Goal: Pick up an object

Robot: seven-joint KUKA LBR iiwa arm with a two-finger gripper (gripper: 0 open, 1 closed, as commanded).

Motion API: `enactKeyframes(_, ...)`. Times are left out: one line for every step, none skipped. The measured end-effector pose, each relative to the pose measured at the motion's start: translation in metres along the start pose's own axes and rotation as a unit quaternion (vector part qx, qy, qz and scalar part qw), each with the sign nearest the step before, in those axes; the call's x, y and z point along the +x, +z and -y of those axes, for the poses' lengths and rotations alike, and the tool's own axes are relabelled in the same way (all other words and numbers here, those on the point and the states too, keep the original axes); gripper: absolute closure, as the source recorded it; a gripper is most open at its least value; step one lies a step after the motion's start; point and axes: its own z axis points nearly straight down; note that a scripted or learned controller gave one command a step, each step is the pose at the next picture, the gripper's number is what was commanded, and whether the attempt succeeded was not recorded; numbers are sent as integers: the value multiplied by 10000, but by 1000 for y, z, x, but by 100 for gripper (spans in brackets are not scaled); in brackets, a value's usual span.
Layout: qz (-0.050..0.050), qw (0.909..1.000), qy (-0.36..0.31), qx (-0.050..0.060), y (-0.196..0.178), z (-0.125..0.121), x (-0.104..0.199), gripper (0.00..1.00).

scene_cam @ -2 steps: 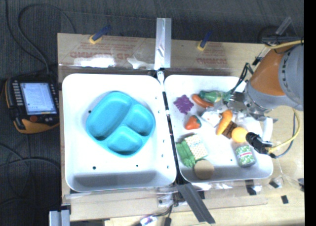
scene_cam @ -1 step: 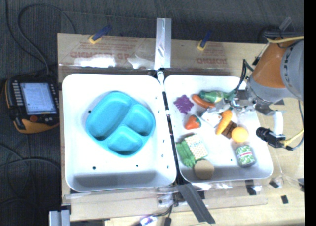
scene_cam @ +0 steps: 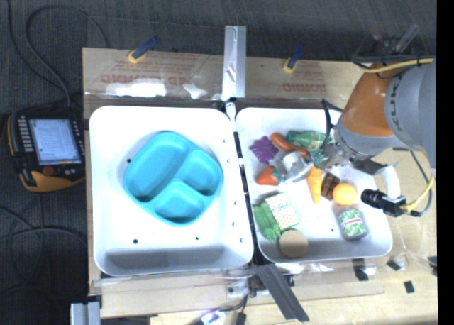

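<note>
camera view: fixed overhead | slanted down | both bins (scene_cam: 241, 174) in frame | arm (scene_cam: 397, 114) enters right

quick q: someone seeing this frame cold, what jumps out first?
Probably the big blue divided tray lying alone in the left bin. Next, the clutter of toy food in the right bin: an orange carrot, a purple grape bunch and a yellow-orange ball among others. Then the grey arm with its orange band, reaching in from the right over that pile.
</note>
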Motion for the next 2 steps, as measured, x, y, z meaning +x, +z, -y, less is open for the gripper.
enactKeyframes(29,10000,1,-58,-16,-3,-2,100)
enactKeyframes(2,9997,240,2,-123,-21,-1,100)
